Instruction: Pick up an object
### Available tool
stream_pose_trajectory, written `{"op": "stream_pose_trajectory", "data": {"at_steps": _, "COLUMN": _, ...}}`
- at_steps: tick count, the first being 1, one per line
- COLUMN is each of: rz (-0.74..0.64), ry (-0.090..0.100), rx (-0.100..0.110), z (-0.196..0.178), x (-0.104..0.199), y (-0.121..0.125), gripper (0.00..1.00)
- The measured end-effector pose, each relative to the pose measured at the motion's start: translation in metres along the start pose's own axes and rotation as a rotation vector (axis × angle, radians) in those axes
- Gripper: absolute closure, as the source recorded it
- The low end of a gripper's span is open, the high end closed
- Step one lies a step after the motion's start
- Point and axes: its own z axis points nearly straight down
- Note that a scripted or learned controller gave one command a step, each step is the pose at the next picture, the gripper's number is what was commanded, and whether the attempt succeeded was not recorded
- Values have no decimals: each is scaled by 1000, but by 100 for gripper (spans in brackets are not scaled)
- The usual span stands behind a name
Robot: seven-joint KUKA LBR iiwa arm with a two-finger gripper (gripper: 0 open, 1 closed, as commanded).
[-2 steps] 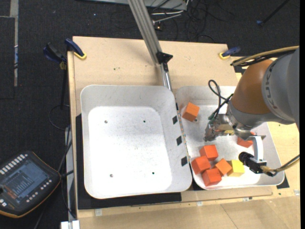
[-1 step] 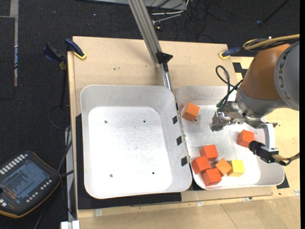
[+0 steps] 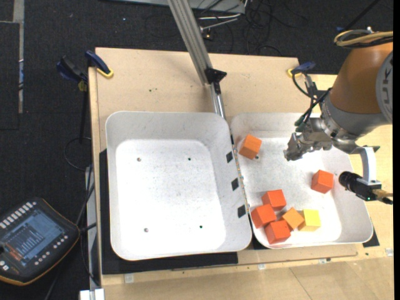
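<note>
- Camera view looks down on the desk (image 3: pixel 156 74), which carries two white bins side by side
- The left bin (image 3: pixel 165 183) has nothing to pick in it
- The right bin (image 3: pixel 356 227) holds all the blocks, so the pick has to happen here
- The arm (image 3: pixel 365 89) reaches in from the right, its gripper (image 3: pixel 295 152) hanging over the upper middle of the right bin; whether it is wide or narrow I cannot tell, and nothing is seen held
- A cluster of blocks (image 3: pixel 281 217), orange with one yellow, lies near the front edge
- One orange block (image 3: pixel 322 181) sits apart, toward the right
- Another orange block (image 3: pixel 250 147) lies near the divider, left of the gripper, not touching
- Judged so: nothing lifted, the whole pick remains
</note>
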Motion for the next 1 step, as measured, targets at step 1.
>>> {"op": "stream_pose_trajectory", "data": {"at_steps": 1, "rz": -5, "ry": 4, "rx": 6, "z": -12, "x": 52, "y": -10, "gripper": 100}}
